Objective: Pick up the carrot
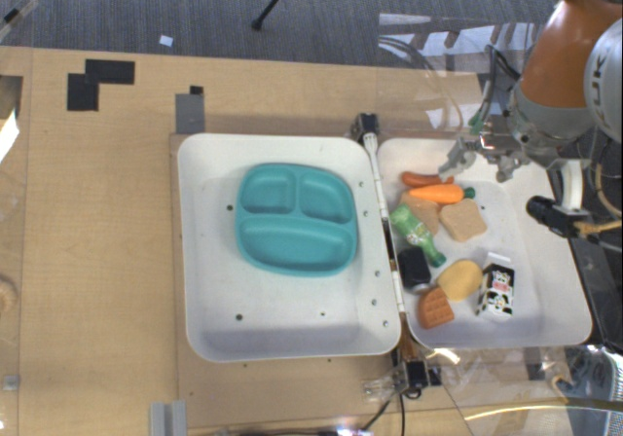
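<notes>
The orange carrot (pixel 438 195) with a small green tip lies in the right bin (pixel 545 259), near its back left part. It rests between a red sausage and a tan bread slice. My gripper (pixel 479 159) hangs over the back of the right bin, a little up and right of the carrot. Its two fingers are spread apart with nothing between them.
The left bin (pixel 209 259) holds a teal divided plate (pixel 295 218). Around the carrot lie a red sausage (pixel 421 178), bread slice (pixel 462 221), green bottle (pixel 416 232), black block (pixel 414 267), yellow lemon-like piece (pixel 460 279), orange-brown piece (pixel 436 308) and a small milk carton (pixel 497 290).
</notes>
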Available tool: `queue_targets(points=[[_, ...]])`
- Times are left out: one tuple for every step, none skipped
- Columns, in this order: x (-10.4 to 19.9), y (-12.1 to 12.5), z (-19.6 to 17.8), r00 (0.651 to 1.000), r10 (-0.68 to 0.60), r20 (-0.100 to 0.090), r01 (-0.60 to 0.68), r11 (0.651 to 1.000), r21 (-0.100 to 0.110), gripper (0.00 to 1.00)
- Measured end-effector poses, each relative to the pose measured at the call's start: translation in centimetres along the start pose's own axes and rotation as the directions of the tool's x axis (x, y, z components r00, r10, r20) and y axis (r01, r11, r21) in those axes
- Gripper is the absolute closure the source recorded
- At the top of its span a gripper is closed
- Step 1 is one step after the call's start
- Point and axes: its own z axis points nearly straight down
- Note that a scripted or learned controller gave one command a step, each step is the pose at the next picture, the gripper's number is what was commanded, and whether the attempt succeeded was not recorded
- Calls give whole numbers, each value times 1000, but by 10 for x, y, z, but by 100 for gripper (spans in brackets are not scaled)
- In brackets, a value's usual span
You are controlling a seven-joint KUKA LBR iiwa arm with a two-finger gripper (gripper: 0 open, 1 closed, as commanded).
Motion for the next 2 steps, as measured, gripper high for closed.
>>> queue_targets(points=[[-32,22,114,990,-138,2,138,990,-6,0],[-64,-29,114,972,-236,4,236,972,-2,0]])
